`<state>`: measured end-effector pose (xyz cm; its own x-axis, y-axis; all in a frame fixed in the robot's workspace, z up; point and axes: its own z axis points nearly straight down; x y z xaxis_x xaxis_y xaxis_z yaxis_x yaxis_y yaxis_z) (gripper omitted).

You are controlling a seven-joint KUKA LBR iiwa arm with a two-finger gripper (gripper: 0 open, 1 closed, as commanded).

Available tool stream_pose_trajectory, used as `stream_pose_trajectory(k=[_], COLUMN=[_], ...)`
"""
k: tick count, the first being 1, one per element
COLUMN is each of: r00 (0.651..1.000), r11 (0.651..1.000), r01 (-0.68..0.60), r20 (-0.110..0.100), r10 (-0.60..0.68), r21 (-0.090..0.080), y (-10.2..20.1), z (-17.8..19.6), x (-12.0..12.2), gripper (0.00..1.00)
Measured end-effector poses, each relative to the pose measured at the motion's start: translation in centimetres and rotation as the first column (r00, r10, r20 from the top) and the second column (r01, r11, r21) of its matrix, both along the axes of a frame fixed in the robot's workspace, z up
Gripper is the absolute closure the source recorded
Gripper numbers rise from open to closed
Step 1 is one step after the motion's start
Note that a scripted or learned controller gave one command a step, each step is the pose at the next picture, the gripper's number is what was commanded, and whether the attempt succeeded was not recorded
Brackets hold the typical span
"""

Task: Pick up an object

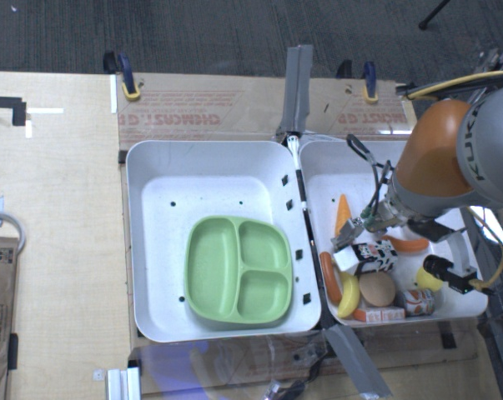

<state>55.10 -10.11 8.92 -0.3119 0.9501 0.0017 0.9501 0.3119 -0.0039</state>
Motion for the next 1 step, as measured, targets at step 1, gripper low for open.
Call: stream_pose_trajectory(k=[1], r00=[1.0], r11=[1.0], r01=[0.004], r20=[-0.001], r10=[-0.004], r21=[0.0], y=[-0.1], z=[0.77], x=[0.06], gripper=[1.0])
